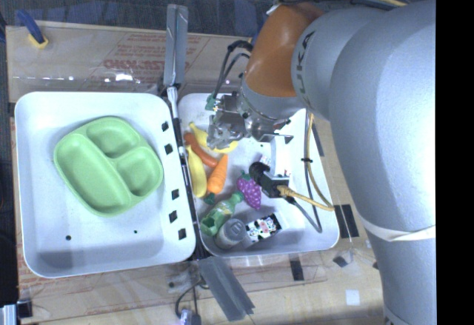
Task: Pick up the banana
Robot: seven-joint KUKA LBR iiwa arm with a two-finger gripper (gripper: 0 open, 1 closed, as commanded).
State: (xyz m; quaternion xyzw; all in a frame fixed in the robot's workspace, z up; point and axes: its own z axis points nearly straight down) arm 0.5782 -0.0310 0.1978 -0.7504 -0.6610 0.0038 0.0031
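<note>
A: Banana (pixel 197 168)?
B: Lying in the right bin (pixel 320 240), hard against its left wall, lengthwise. Carrot (pixel 216 174) touching its right side, a second orange piece (pixel 200 144) across its far end.

A: Gripper (pixel 222 131)?
B: Low over the far left part of that bin, right above the banana's far end. Something yellow showing at the tip. Opening of the hand: cannot tell. Nothing visibly held.

A: Progress?
B: Approach looks made; grasp unconfirmed, lift not yet done.

A: Neighbours?
B: Grapes (pixel 251 191), green bottle (pixel 220 211), can (pixel 231 232) toward the near edge. Green plate (pixel 107 164) in the left bin (pixel 29 242).
</note>
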